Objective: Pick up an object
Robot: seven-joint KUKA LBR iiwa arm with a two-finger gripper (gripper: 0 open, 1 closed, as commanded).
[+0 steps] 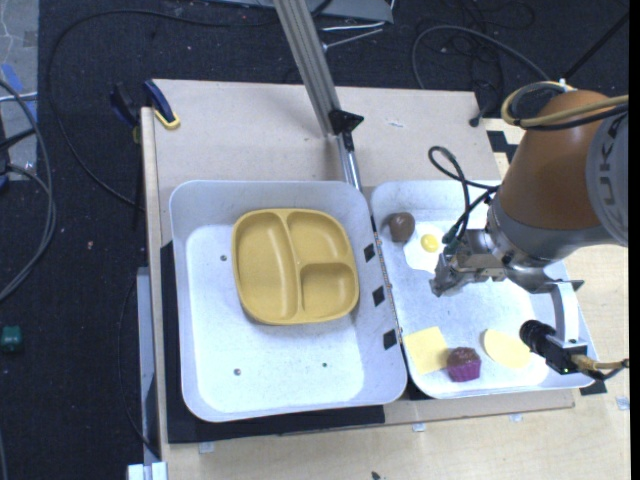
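The right bin (440, 193) holds a brown round object (401, 226) at its back left, a fried-egg toy (425, 246) beside it, a yellow cheese square (425, 349) at the front left, a purple object (463, 364) next to that, and a pale yellow disc (505, 348) at the front right. My gripper (443, 282) hangs low over the bin's middle, just right of the egg and behind the cheese square. Nothing shows between its fingers.
The left bin (200, 368) holds a yellow divided plate (296, 266). A metal pole (315, 63) slants in from the back toward the seam between the bins. Cables loop over the right bin's back. A blue-and-yellow clamp (160, 105) grips the bench's back left corner.
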